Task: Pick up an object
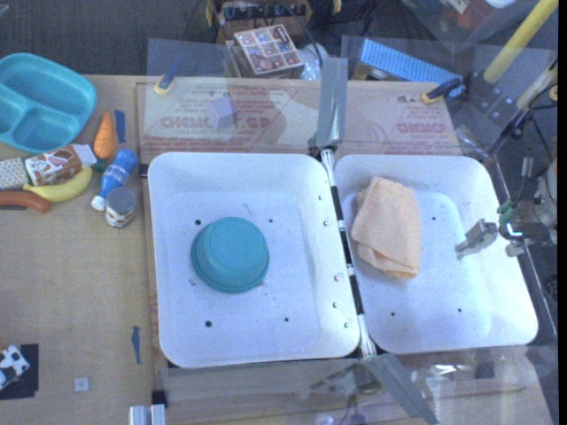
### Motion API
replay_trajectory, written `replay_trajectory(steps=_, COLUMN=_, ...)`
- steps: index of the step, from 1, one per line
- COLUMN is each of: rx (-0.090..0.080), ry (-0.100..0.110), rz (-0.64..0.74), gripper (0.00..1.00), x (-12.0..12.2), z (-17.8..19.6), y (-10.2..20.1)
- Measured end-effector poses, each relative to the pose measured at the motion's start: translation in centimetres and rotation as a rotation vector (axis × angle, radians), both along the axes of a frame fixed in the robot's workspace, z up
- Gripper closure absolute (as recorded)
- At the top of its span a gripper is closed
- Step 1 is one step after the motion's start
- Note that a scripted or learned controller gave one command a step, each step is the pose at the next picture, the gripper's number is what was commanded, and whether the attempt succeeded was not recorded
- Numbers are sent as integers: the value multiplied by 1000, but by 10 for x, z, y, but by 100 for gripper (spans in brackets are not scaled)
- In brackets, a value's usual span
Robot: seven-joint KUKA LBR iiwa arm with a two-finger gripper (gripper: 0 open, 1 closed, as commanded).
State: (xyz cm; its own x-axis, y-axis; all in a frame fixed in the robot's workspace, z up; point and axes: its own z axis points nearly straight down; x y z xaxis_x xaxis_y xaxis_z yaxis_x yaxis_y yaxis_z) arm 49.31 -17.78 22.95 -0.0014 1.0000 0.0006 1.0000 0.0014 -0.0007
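The blue bowl [230, 254] sat upside down in the left bin [177, 326], nearest the camera. Beyond it, the folded orange cloth [388, 227] lay in the right bin [496, 326], close to the divider between the two. The gripper [478, 237] hung low at that bin's right side, holding nothing; whether its claw was apart or together could not be told. This looked like the approach step. The next move probably called for travelling left over open white floor to the cloth, keeping off the right rim.
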Motion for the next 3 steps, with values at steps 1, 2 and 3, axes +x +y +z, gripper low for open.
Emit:
replay_trajectory(steps=1, rx=-1, ry=-1, rz=-85, gripper=0, x=73, z=-100, y=43)
replay_trajectory(steps=2, rx=-2, ry=-13, rz=-5, gripper=0, x=59, z=-138, y=73)
replay_trajectory(steps=3, rx=0, ry=-18, rz=-8, gripper=100, x=60, z=-128, y=73)
